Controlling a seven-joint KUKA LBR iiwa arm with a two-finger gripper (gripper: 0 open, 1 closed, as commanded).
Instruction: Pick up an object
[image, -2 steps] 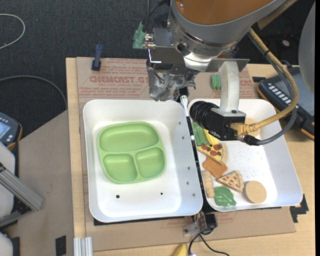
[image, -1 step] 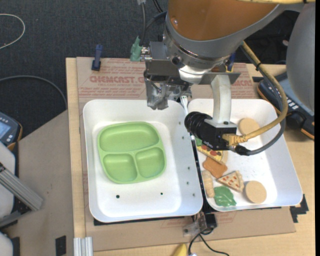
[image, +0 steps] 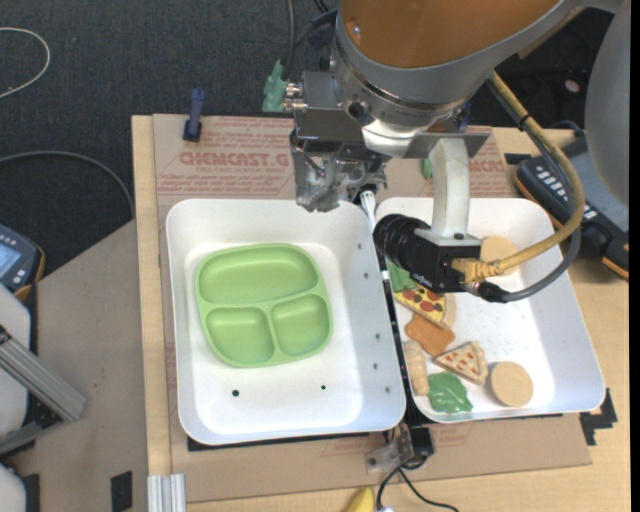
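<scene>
Gripper (image: 330, 190) sits over the back edge of the left bin (image: 190, 300), can't tell its state. Green plate (image: 264, 303) lies in that bin, in front of the gripper, apart from it. Right bin (image: 560, 300) holds toy food: pizza slice (image: 461, 359), round cracker (image: 511, 383).

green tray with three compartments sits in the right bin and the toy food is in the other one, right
Not quite. The green tray sits in the left bin, as the camera view shows. It does have three compartments, and the toy food, such as the pizza slice and the round cookie, lies in the other bin, the right bin.
</scene>
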